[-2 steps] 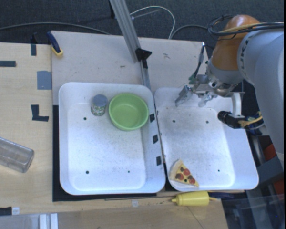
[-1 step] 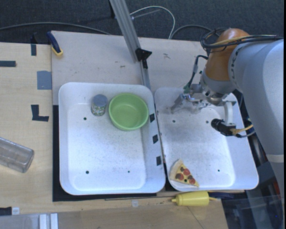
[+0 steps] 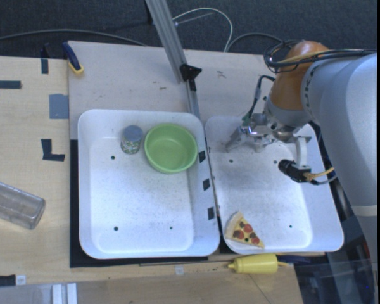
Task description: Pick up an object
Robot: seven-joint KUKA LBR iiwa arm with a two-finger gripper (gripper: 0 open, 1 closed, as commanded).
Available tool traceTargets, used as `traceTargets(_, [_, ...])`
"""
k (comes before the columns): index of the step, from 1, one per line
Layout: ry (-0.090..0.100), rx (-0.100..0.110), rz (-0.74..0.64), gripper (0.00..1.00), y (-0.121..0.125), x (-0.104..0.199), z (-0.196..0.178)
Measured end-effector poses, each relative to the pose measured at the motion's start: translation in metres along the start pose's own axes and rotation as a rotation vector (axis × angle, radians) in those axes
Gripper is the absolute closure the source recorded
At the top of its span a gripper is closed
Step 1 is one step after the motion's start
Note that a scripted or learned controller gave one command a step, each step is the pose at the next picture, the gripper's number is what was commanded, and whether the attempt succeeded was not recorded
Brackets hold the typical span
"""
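Observation:
My gripper (image 3: 265,144) hangs over the far part of the right bin (image 3: 316,233), under the orange-banded wrist. It stands open with nothing between its fingers; one finger (image 3: 233,142) points left toward the divider. A pizza-slice toy (image 3: 243,230) lies in the right bin's near left corner, well in front of the gripper. In the left bin (image 3: 95,227) a green bowl (image 3: 171,148) sits at the far right, with a small grey-lidded jar (image 3: 132,139) just to its left.
A yellow bottle (image 3: 256,264) lies on the bench just in front of the right bin. A clear plastic tumbler (image 3: 12,203) lies on the bench at far left. A metal pole (image 3: 168,30) slants in from the top. A black cable plug (image 3: 294,170) dangles by the gripper.

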State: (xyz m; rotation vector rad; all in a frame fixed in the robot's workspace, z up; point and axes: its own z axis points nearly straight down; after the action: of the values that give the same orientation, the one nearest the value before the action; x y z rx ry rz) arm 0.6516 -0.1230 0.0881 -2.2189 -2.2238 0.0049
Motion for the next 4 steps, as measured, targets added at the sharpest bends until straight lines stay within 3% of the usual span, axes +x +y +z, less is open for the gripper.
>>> traceTargets(1, [0.0, 0.001, -0.001, 1.0, 0.0, 0.001, -0.01])
traceTargets(4, [0.002, -0.006, 0.0, 1.0, -0.01, 0.005, -0.138])
